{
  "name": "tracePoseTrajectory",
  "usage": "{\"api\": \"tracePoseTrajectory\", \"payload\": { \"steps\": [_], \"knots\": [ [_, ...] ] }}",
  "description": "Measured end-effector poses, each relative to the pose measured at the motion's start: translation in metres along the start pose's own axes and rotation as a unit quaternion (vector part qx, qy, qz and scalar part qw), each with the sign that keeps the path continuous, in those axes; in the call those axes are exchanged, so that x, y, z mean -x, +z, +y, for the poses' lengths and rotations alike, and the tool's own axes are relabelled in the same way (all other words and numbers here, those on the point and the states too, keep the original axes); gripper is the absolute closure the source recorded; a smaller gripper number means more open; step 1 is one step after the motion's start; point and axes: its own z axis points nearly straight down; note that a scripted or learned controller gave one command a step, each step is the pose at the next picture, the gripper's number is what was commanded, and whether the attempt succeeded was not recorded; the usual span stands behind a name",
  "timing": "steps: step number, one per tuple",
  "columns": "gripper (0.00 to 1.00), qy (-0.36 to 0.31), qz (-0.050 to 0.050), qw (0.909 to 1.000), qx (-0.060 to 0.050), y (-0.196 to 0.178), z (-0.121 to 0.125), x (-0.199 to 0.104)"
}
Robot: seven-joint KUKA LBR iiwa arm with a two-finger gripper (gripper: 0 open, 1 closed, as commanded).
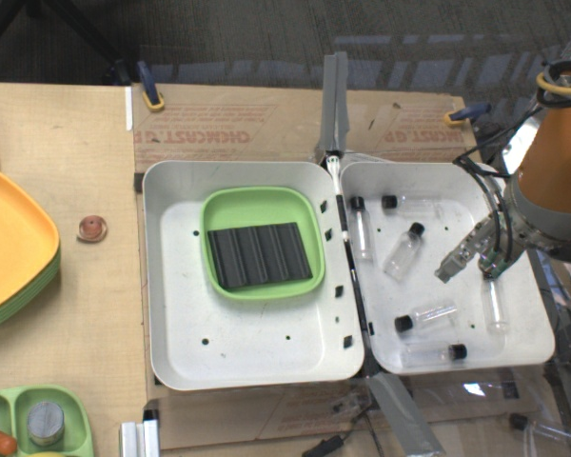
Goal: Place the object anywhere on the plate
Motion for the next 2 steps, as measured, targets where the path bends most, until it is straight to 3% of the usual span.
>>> {"api": "tracePoseTrajectory", "payload": {
  "steps": [1, 2],
  "knots": [
    [1.00, -0.069, 0.002, 0.9976, -0.001, 0.0691, -0.0072, 0.0145],
    [1.00, -0.113, 0.001, 0.9936, 0.000, 0.0786, -0.0082, 0.0083]
  ]
}}
